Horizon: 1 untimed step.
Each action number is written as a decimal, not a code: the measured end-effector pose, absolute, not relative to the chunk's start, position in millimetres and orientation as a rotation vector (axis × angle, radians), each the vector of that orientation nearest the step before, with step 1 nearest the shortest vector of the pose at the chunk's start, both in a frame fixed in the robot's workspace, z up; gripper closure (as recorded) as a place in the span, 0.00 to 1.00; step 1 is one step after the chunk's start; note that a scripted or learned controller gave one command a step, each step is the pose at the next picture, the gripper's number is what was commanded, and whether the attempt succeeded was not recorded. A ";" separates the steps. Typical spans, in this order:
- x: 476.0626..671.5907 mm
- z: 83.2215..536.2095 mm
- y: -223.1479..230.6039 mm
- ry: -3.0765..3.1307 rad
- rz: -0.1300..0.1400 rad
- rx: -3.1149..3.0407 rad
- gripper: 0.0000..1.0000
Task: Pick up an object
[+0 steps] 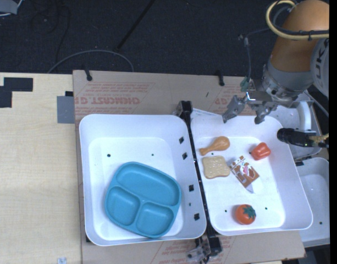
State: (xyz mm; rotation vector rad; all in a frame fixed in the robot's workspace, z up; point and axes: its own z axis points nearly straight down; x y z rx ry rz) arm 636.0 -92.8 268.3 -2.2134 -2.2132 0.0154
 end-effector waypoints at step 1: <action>637.7 276.3 -92.7 -2.221 0.003 -2.218 0.00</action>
